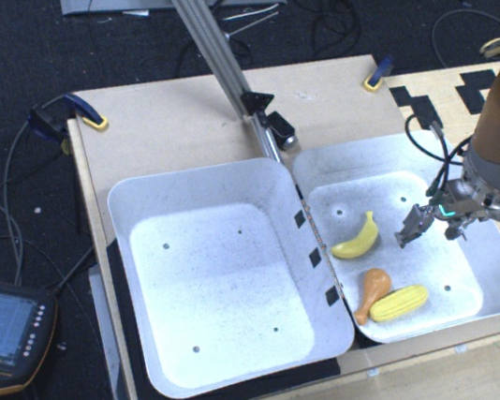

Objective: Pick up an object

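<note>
My gripper (413,227): above the right shallow white bin (400,186), whether wide or narrow I cannot tell.
Nearest target: curved yellow plastic banana (358,238), just left, within reach.
Near end: orange toy drumstick (372,290) touching yellow toy corn cob (400,302).

Two white bins sit side by side on the bench: the left bin (215,276) and the right bin (398,174). The right bin holds a banana (357,238), an orange drumstick-shaped item (370,290) and a corn cob (399,302); drumstick and corn touch. The gripper (413,226) sits above the right bin, right of the banana.
</note>
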